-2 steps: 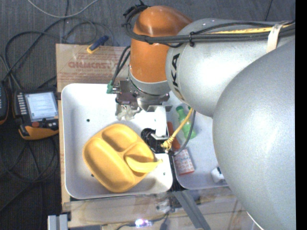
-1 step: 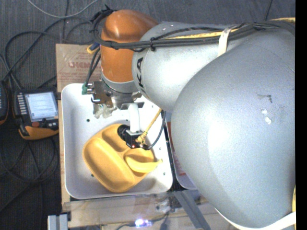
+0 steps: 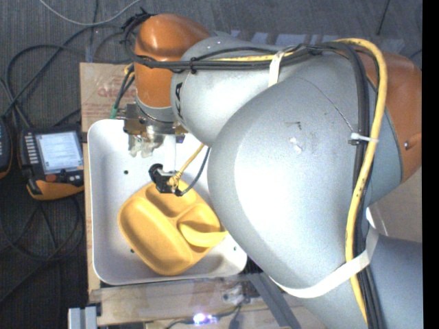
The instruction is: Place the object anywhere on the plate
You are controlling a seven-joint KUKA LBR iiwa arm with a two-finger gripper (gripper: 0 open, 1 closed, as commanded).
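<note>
Most of the view's right side is taken up by the grey arm (image 3: 309,177), whose bulk hides much of the bench, with a yellow cable (image 3: 367,149) strapped along it. Lower left, a yellow divided plate (image 3: 164,235) lies in the white bin (image 3: 103,204), its right edge tucked under the arm. Just above the plate a small black clip (image 3: 161,179) hangs on the cable. Farther up, the gripper (image 3: 147,144) hangs over the bin's upper part; whether it is open, or has anything in it, I cannot tell. Which thing is the task's object I cannot tell either. Left of the bin, a handheld screen (image 3: 51,153) lies on the dark floor among cables.
</note>
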